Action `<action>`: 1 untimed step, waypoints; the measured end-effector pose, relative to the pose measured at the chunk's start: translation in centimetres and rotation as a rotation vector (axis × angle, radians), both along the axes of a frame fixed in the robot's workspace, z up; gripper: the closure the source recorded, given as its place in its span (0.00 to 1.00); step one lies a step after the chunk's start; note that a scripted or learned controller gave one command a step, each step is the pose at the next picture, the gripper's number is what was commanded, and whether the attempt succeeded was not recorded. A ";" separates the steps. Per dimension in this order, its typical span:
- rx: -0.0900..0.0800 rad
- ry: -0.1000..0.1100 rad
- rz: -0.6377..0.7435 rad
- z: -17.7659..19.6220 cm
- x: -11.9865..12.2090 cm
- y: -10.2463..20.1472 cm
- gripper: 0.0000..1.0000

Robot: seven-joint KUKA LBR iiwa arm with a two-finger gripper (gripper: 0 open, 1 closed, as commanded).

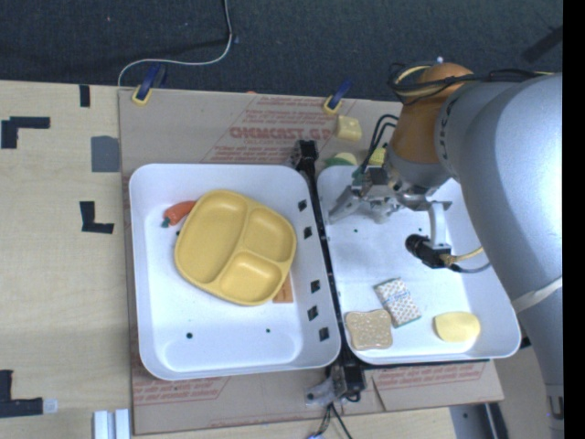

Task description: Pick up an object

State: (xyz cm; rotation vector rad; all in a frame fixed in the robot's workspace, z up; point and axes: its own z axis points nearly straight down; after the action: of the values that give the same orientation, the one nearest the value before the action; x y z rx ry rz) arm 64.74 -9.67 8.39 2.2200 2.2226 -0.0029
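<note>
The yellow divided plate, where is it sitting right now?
The yellow divided plate lies in the left bin, covering most of an orange item that pokes out at its upper left.

The grey arm (512, 172) reaches in from the right, its orange band (422, 122) sitting above the wrist. The gripper (366, 198) hangs low at the wrist's end, apparently pointing down and to the left (its metal parts blur together here).

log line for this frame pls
arm: over right bin far end | gripper: fingers unclear, no hold seen | right bin: toast, packet, yellow piece | left bin: plate
</note>
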 end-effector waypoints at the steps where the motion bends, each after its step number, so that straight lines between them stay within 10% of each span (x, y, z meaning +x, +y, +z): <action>1: -0.001 0.005 0.003 0.0 2.0 0.0 0.00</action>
State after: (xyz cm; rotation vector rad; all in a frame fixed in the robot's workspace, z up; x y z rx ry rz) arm 66.77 -9.68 8.39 2.2189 2.2278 -0.0092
